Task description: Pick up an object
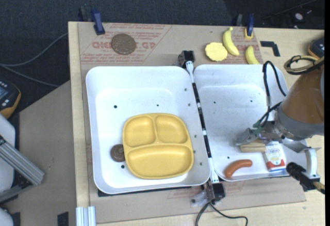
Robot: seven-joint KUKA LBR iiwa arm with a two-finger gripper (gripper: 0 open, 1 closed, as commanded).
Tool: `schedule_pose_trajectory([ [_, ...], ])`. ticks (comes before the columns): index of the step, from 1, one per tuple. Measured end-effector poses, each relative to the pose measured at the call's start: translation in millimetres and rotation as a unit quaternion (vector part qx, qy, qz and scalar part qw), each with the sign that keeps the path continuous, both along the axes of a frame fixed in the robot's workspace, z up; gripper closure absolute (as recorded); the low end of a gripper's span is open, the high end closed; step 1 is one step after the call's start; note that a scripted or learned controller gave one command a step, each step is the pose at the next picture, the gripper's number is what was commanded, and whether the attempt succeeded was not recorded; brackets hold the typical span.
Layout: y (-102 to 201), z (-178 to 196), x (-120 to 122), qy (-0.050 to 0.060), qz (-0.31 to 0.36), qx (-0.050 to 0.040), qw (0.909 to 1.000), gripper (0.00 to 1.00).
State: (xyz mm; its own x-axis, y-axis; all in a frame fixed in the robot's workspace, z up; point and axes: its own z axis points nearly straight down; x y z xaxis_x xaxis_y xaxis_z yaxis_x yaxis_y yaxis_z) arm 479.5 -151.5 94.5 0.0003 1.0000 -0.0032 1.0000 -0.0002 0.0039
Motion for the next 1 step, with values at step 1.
schedule_pose_trajectory([
  [1, 82.5, 95.7, 31.2, -0.004, 0.006, 0.0024, 1.0000, 1.00],
])
